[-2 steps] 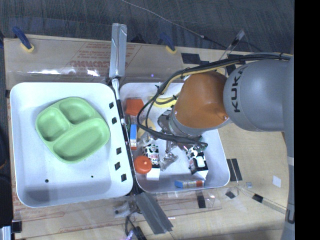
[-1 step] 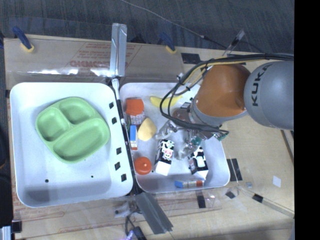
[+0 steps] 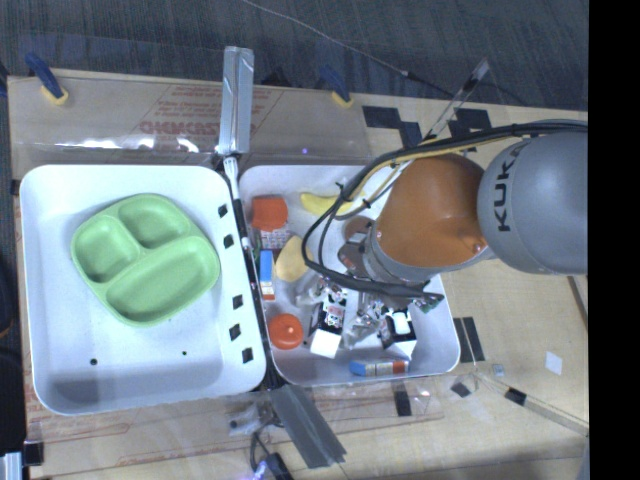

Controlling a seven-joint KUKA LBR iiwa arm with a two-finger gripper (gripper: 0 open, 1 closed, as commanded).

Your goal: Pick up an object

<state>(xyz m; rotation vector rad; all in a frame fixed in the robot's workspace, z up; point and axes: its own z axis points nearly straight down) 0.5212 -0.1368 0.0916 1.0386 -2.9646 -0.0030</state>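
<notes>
My gripper [image 3: 352, 318] reaches down into the right bin [image 3: 445, 353], under the orange wrist band, among a cluster of small items. Its fingers are lost in the clutter below the wrist. Around it lie a white block [image 3: 325, 343], a black and white item [image 3: 400, 330] and a blue and red marker [image 3: 378, 367] near the front wall. Further left in the same bin are an orange cup-like piece [image 3: 286, 331], an orange can [image 3: 268, 213], a blue stick [image 3: 266, 273], a pale yellow piece [image 3: 291, 258] and a yellow banana-like shape [image 3: 318, 204].
The left bin [image 3: 60, 368] holds a green divided plate [image 3: 146, 257]. A metal divider post [image 3: 236, 98] stands between the bins at the back. Black cables loop over the arm above the right bin. The arm covers the right bin's right half.
</notes>
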